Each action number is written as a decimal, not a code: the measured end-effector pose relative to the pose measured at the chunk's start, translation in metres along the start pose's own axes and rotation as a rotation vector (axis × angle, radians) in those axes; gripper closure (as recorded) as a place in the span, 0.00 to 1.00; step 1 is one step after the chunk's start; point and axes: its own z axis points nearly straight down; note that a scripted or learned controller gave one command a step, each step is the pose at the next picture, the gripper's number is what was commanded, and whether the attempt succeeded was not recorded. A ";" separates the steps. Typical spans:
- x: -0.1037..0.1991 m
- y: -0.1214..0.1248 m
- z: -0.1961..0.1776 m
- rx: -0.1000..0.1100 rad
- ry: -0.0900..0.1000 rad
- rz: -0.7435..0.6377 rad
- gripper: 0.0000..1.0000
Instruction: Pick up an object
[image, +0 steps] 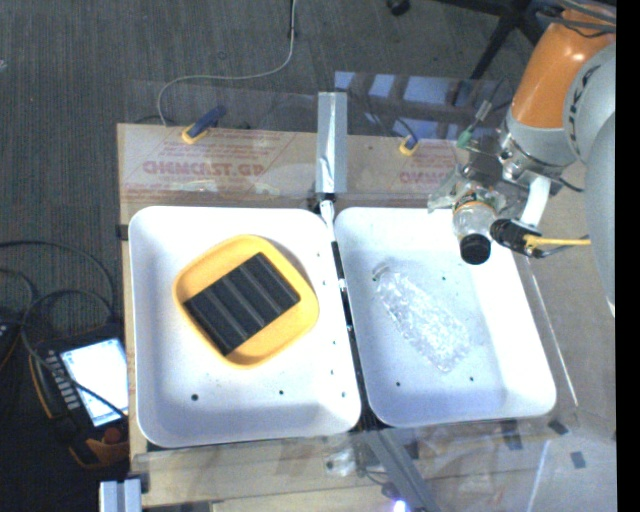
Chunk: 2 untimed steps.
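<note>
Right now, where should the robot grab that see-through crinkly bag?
Probably across the narrow middle of the clear plastic bag, coming straight down from above. It lies flat and slanted in the right bin, so its long sides are the easiest to pinch.

Left bin (160, 400): yellow rounded-square dish (247, 299) with black ribbed insert, lying flat, turned at an angle, near bin centre. Right bin (520, 390): clear crinkled plastic piece (422, 315), elongated, lying flat on a diagonal, mid-bin.
</note>
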 end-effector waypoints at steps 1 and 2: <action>0.000 0.000 -0.008 0.002 -0.003 0.000 1.00; -0.001 -0.001 -0.016 0.005 -0.006 0.000 1.00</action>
